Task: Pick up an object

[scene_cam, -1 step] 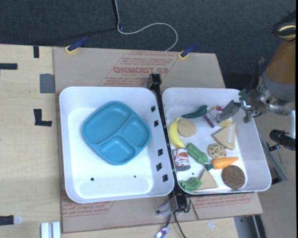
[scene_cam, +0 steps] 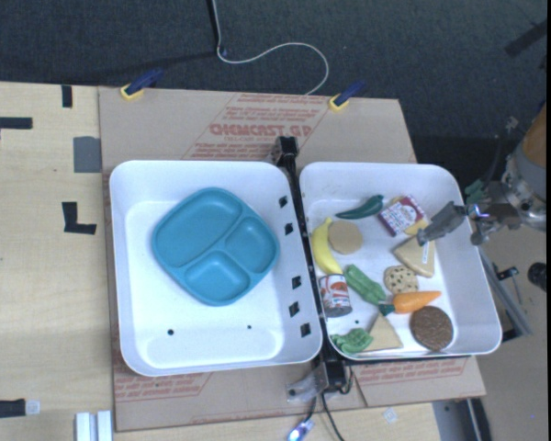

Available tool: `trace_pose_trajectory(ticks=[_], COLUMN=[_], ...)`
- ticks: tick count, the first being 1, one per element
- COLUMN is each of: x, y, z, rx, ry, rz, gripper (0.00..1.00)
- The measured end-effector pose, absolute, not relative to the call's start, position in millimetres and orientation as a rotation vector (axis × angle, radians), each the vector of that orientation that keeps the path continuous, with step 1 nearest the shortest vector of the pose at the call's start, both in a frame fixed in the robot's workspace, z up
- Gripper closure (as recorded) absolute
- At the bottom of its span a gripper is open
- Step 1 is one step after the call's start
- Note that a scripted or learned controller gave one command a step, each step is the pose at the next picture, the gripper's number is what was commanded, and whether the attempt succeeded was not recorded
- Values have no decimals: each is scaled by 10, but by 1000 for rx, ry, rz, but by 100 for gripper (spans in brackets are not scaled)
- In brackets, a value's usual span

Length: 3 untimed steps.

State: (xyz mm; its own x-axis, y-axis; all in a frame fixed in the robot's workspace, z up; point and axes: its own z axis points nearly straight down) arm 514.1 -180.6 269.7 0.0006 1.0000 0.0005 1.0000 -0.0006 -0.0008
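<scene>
The central black divider [scene_cam: 298,246] where the two shallow white bins met served as the landmark. Well to its left, in the left white bin [scene_cam: 129,274], lay a light-blue plastic plate with three compartments [scene_cam: 216,244], turned at an angle and resting nearer that bin's far wall than its near one; nothing touched it.

Just right of the divider, in the right white bin [scene_cam: 473,274], a yellow toy banana [scene_cam: 323,249] curved beside a round tan biscuit-like disc [scene_cam: 345,238]; nearer the camera stood a small red-and-white can [scene_cam: 335,295]; at the near corner sat a green leafy toy piece [scene_cam: 352,342] against a pale wedge [scene_cam: 384,333].

Farther right of the divider came a dark green pepper [scene_cam: 360,209], a green pod-shaped vegetable [scene_cam: 365,284], a red-and-white packet [scene_cam: 401,216], a speckled cookie [scene_cam: 399,278], an orange carrot [scene_cam: 415,300], a yellowish cheese wedge [scene_cam: 416,256] and a round brown patty [scene_cam: 432,327] (all of them loose candidates for picking, none lifted).

Farthest from the divider, over the right bin's right rim, hung the grey two-finger gripper [scene_cam: 441,223]; its tip sat just above the cheese wedge; whether it was open or closed could not be told.
</scene>
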Motion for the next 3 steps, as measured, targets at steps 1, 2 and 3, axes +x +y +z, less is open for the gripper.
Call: trace_pose_trajectory(ticks=[1, 2, 3], x=[4818, 4835, 4832], y=[-1417, -1431, -348], z=[2447, 2555, 2438], rx=[-2215, -2218, -2209], ry=[-2220, -2222, -2228], rz=[3, 3, 2], gripper=[0, 100, 100])
